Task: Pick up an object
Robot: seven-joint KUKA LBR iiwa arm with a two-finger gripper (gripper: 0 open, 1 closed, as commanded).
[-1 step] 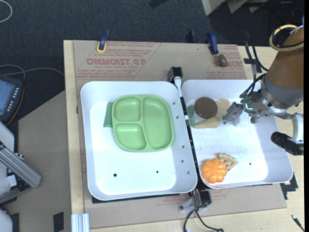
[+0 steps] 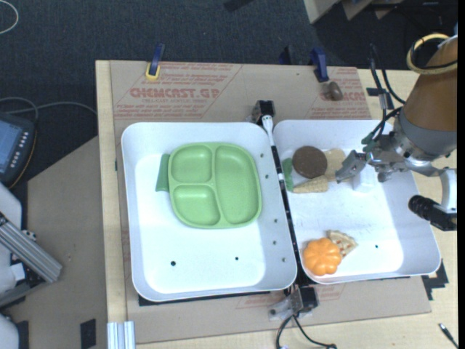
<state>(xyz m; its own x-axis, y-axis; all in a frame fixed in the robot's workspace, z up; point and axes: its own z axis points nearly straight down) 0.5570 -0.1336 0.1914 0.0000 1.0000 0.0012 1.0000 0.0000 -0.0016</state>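
The right bin (image 2: 407, 260) holds a round brown disc (image 2: 309, 161), and a pale corn-like piece (image 2: 311, 186) lies just in front of it. A cream lump (image 2: 335, 156) is right of the disc, and a small green piece (image 2: 288, 170) rests against the bin's left wall. An orange pumpkin-shaped toy (image 2: 322, 257) sits at the front beside a tan cracker-like piece (image 2: 341, 241). My gripper (image 2: 353, 173) hangs over the bin's back half, just right of the cream lump, open, with nothing between its fingers.
The left bin (image 2: 145, 217) carries a green three-compartment plate (image 2: 215, 185). The arm's orange band (image 2: 436, 93) and grey wrist (image 2: 414, 151) cover the right bin's back right corner. A black part (image 2: 430, 211) juts over its right rim.
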